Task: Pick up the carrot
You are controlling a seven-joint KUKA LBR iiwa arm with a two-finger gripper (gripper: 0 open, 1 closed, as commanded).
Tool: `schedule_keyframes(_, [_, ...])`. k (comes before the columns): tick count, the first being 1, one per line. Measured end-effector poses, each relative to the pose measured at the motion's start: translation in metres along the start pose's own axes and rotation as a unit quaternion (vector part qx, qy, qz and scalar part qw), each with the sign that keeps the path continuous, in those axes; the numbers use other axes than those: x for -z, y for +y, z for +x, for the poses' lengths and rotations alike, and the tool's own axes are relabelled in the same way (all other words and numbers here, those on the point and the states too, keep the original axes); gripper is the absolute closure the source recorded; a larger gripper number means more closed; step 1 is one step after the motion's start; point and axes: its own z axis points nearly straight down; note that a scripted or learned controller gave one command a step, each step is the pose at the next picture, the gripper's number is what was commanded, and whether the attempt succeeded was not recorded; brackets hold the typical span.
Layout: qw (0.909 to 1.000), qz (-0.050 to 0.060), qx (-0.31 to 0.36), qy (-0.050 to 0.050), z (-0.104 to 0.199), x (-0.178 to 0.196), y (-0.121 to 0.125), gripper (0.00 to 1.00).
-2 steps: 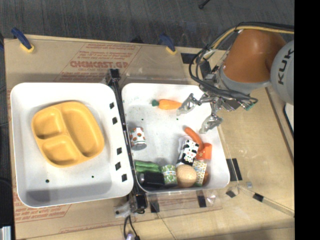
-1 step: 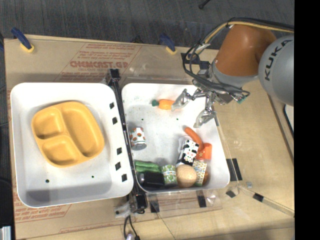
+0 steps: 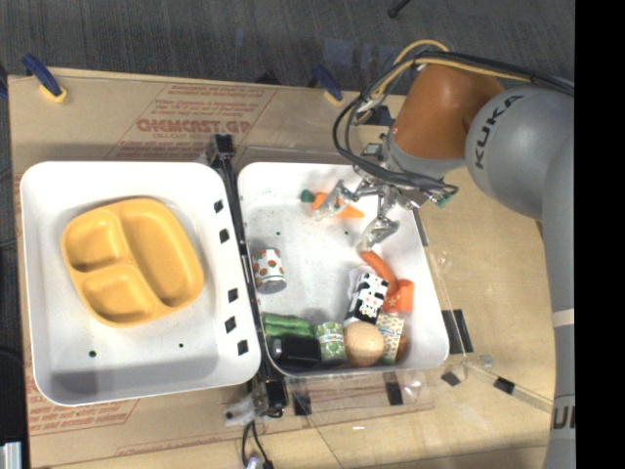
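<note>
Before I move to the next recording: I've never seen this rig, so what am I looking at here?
One camera looks down at a slant on a bench with two shallow white bins. The grey machine with the orange band, reaching in from the right, is a robot arm; its pincer hangs over the right bin, and I cannot tell whether it grips anything. The left bin holds a yellow divided tray. The right bin holds small toys: a carrot just below the pincer, a small orange-and-green piece near the top, a little can, and a cluster along the bottom edge.
</note>
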Motion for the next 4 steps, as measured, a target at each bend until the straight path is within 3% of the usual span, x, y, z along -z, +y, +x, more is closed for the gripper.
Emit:
schedule_keyframes(1, [1.0,0.006,0.0,-0.003,-0.002,0.017,-0.004,1.0])
schedule_keyframes(2, [1.0,0.006,0.001,-0.003,-0.003,0.016,-0.003,0.0])
schedule_keyframes(3, [0.9993,0.003,0.036,0.0,0.003,0.003,0.004,0.0])
schedule_keyframes(4, [0.9832,-0.005,0.182,0.002,0.019,0.025,0.026,0.0])
